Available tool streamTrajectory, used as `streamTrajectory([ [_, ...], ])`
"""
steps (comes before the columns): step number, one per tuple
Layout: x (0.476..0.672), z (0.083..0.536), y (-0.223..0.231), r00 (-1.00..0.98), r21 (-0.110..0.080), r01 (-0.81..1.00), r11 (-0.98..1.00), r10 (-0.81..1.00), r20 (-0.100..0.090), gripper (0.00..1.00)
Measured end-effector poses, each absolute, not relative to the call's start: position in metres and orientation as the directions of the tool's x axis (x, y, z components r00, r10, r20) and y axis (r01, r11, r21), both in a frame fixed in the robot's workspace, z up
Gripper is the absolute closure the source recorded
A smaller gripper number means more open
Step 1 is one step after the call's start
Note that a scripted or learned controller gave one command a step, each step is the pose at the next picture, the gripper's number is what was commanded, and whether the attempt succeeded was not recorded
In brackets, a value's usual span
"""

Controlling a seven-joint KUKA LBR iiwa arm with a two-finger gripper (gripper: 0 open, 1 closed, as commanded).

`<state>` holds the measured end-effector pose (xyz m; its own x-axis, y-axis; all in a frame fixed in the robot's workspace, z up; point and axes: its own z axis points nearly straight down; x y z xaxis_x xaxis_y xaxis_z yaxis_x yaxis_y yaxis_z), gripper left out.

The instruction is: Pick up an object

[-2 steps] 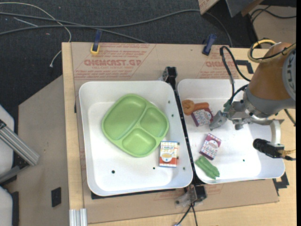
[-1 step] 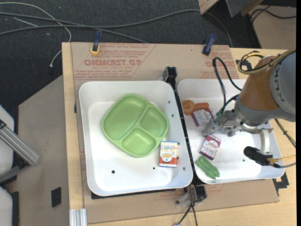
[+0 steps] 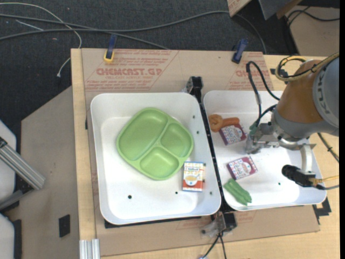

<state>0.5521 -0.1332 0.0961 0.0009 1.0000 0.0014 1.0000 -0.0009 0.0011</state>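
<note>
- The gripper [image 3: 252, 144] hangs low over the right bin [image 3: 269, 196], near the bin's middle. The view from above does not show whether it is wide or narrow, and nothing can be seen held in it.
- The upper purple packet [image 3: 232, 134] lies flat just left of the gripper. It is nearly square and slightly turned, so it has no clear long axis.
- The lower purple packet [image 3: 241, 168] lies just in front of the gripper. Its long axis runs left to right, with the right end tipped a little toward the far wall.
- The green piece [image 3: 237, 192] lies near the front wall. Its long axis runs from far-left to near-right.
- A brown piece [image 3: 216, 122] touches the upper packet's far-left corner.
- In the left bin [image 3: 102, 144], a green divided plate [image 3: 155, 143] lies beside a small carton [image 3: 193, 176].
</note>
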Motion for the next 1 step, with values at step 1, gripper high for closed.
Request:
streamTrajectory([
  [1, 0.5566, 0.1414, -0.1389, 0.000, 0.005, 1.000, 0.000, 1.000, -0.001, 1.00],
])
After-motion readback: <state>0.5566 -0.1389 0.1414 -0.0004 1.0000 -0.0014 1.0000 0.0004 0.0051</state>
